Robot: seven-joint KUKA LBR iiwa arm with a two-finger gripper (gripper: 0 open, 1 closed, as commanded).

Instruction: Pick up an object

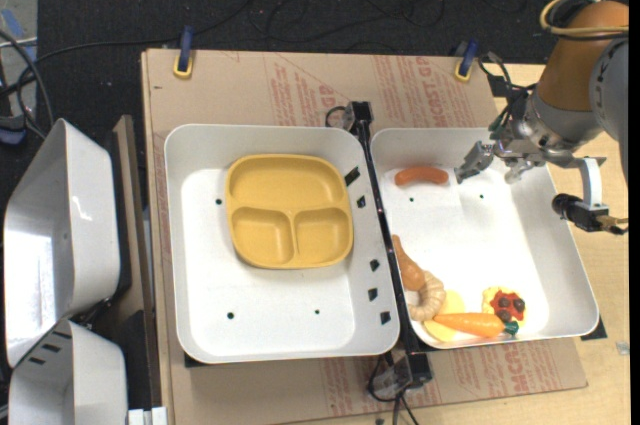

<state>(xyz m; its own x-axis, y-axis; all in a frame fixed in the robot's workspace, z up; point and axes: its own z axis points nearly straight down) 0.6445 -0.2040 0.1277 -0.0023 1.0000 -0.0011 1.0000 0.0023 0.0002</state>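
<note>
The toy hot dog point(421, 177) lies alone near the far wall of the right bin point(560, 263), well apart from the other toy food, which makes it the easiest piece to reach without knocking a neighbour. The gripper point(497, 160) hangs just to its right, close to the same far wall. Its two fingers are spread apart with nothing between them, and I judge they touch neither the hot dog nor the bin floor. The rest of the food is crowded into the bin's near left corner: a carrot point(468, 322), a pale shrimp-like piece point(425, 294) and a small yellow item with red and green on it point(505, 303). In the left bin point(200, 313) sits a yellow divided tray point(290, 211), lying flat.
</note>
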